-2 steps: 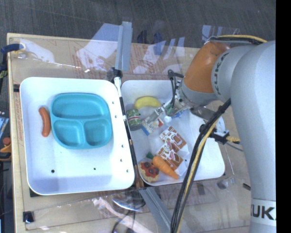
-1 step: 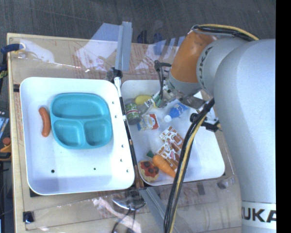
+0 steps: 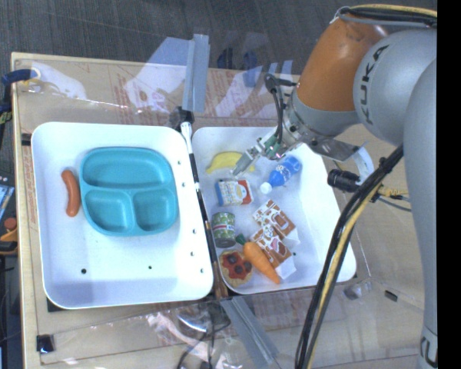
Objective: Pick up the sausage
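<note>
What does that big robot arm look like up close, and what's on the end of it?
The arm is thick, rounded and silver-grey, with a glossy orange band above the wrist and dark "KUKA" lettering on its shell. Black and yellow cables run alongside it. The tool at its end is small, metallic and slender, with greenish details.

1. Left white bin [image 3: 61, 275]: blue three-compartment tray [image 3: 129, 189].
2. Right white bin [image 3: 323, 229]: banana [image 3: 224, 161] at the far side, blue bottle [image 3: 282, 172] right of it.
3. Small carton [image 3: 233, 191], green can [image 3: 223, 227] below it.
4. Carrot [image 3: 261, 261], patterned carton [image 3: 275, 233], pizza slice [image 3: 237, 267] at the near end.
5. Both bins on the desk [image 3: 100, 91].
</note>
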Motion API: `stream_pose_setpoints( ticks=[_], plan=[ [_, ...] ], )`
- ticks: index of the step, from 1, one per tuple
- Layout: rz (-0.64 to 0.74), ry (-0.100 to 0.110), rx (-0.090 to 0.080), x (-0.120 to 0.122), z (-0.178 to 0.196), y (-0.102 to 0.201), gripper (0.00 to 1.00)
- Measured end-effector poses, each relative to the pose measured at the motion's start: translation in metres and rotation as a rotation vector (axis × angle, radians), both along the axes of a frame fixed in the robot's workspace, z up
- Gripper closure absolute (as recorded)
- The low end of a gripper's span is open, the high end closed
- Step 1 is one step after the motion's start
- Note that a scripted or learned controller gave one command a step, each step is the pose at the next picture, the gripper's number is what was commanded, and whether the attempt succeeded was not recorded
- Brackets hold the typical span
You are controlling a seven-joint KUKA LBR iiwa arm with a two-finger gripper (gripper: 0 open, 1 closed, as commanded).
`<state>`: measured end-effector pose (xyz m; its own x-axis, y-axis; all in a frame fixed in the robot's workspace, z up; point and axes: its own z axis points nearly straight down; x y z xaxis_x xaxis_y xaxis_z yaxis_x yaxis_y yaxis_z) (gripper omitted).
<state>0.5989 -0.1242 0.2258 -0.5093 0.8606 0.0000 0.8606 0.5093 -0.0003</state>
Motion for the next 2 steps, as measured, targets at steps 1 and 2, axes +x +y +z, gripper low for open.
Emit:
stream_pose_setpoints(
  ticks=[1,2],
  plan=[
    [0.030,0.004,0.000,0.043,-0.128,-0.010,0.00],
    [0.030,0.012,-0.002,0.055,-0.132,-0.004,0.00]
  ],
)
